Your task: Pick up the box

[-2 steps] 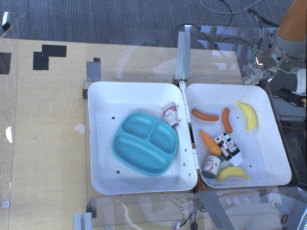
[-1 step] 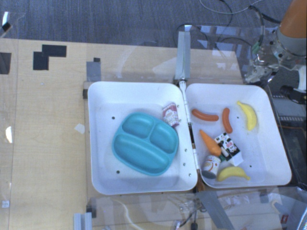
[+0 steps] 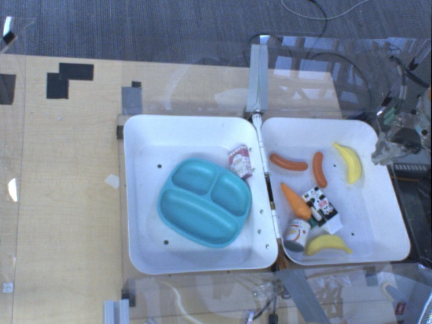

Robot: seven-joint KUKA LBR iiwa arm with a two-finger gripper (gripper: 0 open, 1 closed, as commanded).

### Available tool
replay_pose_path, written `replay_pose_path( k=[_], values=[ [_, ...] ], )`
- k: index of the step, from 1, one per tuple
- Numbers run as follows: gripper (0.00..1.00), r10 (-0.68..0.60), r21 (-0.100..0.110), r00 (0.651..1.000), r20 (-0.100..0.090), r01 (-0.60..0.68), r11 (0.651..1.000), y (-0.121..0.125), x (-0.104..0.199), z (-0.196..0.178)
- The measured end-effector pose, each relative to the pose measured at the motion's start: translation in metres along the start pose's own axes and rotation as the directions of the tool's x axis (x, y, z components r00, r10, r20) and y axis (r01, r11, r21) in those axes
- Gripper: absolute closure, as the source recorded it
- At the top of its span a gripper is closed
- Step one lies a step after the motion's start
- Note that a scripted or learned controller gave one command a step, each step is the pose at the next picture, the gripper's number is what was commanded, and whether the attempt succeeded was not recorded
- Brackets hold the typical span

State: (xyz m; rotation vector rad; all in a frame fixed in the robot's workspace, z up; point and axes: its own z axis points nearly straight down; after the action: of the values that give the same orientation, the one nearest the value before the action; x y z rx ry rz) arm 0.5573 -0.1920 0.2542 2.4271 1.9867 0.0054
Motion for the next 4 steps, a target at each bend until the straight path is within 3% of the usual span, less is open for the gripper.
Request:
replay_pose_path(
  k=[1, 2, 3, 4],
  values=[
    [1.00, -0.004, -0.005, 1.000, -0.001, 0.004, 1.000, 0.002, 0.001, -0.011],
    [1.00, 0.081, 0.003, 0.997, 0.000, -0.081, 0.997, -0.067, -0.019, 0.017],
    [1.00, -0.037, -0.002, 0.999, 0.000, 0.037, 0.999, -0.072, 0.013, -0.055],
    [1.00, 0.283, 0.003, 0.959, 0.001, -0.283, 0.959, -0.068, -0.014, -0.031]
  ],
)
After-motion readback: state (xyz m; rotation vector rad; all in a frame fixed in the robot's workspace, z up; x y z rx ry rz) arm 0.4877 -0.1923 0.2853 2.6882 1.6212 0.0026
